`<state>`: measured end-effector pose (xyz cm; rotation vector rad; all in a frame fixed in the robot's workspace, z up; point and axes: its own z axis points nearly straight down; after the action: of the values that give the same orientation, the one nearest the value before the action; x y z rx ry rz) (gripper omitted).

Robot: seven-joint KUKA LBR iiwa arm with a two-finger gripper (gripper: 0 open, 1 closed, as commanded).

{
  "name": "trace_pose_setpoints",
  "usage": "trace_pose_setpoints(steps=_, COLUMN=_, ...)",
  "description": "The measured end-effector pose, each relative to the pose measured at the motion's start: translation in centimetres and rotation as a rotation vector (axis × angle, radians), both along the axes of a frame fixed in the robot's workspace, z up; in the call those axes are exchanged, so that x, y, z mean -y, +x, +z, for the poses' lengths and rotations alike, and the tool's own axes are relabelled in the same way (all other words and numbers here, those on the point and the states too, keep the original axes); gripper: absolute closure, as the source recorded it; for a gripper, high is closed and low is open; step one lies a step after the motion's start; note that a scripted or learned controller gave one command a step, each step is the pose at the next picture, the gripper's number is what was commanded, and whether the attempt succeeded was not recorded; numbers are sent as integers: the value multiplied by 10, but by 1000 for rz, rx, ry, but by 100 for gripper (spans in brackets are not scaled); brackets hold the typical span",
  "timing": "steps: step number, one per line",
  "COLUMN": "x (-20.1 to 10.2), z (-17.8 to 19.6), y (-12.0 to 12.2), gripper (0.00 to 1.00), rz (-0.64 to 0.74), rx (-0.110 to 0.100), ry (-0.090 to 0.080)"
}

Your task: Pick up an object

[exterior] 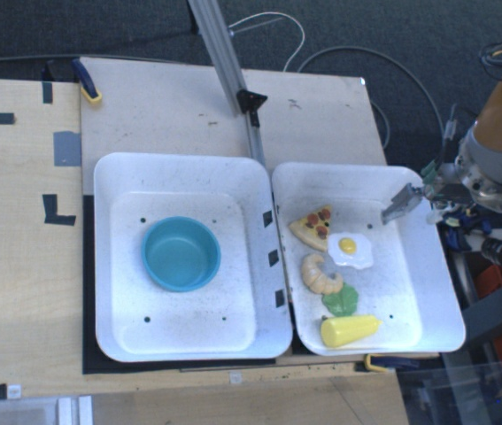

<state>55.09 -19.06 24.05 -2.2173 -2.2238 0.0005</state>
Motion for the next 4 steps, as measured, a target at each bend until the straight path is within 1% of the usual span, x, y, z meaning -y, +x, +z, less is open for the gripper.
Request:
trace_pose_setpoints(steps=1, x=0, z=0, y=0, gripper=0, rz=0, rx=0, ry=0)
trace_pose_setpoints(steps=2, x=6, z=-61, y=2, gripper=0, rz=-2, rx=-6, ry=0)
trace_pose_setpoints(steps=3, x=6, z=-126, y=-1, gripper=0, rz=-2, rx=-8, ry=1)
trace_pose_setpoints(steps=4, x=6, z=-150, y=0, gripper=0, rz=-2, rx=0, ry=-1)
